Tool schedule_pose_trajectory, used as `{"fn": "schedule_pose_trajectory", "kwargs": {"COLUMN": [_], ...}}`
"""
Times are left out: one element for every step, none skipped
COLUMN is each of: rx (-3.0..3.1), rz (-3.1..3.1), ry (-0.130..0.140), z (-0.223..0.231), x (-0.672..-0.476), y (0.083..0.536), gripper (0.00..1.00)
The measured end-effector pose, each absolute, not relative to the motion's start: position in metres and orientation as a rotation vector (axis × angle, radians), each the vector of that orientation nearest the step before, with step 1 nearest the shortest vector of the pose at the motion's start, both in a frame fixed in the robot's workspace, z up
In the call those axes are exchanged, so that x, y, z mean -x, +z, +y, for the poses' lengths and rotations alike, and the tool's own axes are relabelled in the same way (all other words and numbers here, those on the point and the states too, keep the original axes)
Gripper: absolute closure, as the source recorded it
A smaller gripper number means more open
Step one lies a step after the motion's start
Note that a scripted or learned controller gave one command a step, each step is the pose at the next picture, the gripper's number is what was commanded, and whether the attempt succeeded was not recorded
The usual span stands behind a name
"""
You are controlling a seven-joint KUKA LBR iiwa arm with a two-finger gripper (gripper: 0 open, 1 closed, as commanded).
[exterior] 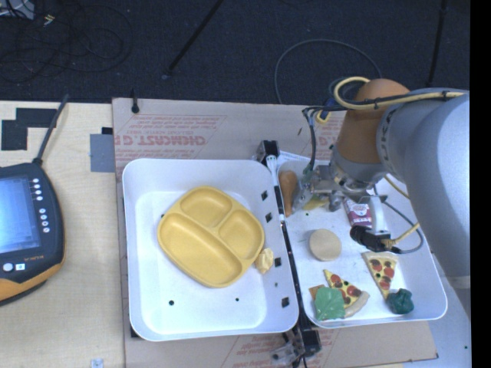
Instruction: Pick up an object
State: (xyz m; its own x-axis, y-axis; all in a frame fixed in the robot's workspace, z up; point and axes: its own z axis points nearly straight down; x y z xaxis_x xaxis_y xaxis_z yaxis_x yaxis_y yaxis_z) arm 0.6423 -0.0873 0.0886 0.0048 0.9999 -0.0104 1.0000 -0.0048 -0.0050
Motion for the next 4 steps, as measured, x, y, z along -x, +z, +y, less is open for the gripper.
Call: {"fn": "schedule_pose_trajectory", "kwargs": {"rx": [-2.224,-2.236,-2.225,-2.226], "rz": [2.22,2.231,2.219,2.22], "ry": [-0.003,-0.014,0.002,-0.003], "z": [-0.103,-0.102,-0.093,-0.093], "x": [-0.643,-0.641,-0.579,-0.58], "y": [0.088,0.097,0.2,0.195], "gripper": [0.0,1.0,1.0,0.0]}}
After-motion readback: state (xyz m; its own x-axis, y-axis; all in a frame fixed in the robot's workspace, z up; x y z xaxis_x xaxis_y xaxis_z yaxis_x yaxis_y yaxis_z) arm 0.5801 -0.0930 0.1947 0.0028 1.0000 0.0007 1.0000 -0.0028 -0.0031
